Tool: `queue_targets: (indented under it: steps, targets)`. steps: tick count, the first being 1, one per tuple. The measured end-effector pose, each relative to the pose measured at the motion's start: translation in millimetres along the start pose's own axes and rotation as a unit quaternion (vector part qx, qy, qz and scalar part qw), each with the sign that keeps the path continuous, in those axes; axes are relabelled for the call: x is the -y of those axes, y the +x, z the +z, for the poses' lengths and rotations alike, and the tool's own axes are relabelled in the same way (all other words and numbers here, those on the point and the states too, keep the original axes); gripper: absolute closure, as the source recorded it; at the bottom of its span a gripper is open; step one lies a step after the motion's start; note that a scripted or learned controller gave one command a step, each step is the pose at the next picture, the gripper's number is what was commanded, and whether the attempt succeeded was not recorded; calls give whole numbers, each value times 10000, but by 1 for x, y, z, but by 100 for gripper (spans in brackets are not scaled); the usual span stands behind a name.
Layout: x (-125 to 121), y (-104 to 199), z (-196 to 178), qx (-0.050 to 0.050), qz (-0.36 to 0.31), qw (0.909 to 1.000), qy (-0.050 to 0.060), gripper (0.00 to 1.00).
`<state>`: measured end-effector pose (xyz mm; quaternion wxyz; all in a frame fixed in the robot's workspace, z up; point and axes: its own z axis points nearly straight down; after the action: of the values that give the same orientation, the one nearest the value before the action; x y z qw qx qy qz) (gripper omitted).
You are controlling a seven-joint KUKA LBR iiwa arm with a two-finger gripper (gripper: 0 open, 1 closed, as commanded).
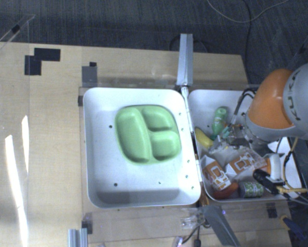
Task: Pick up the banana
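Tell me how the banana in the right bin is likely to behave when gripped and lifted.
The banana looks smooth and curved, so it may slip or pivot between fingers. It lies against the right bin's left wall, beside a green bottle and packets, so it could snag or drag its neighbours. Probably soft; a hard squeeze may bruise it.

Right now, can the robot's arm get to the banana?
Probably yes. The banana lies bare at the right bin's left wall, nothing on top of it, and the arm hangs just beside it above the clutter.

Glossy white bins (92, 138), matt green plastic tray (146, 133)
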<state>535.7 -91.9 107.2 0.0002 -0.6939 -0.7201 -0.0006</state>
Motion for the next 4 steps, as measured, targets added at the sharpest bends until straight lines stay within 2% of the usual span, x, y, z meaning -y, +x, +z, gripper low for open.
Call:
queue_targets:
  steps: [1, 2, 3, 4]
  targets:
    - [0, 1, -8, -5, 3, 10000, 5, 100]
    - [0, 1, -8, -5, 5, 10000, 6, 0]
    - [-22, 3, 19, 11, -1338, 9910, -36, 0]
    - [-10, -38, -9, 5, -1798, 9837, -5, 0]
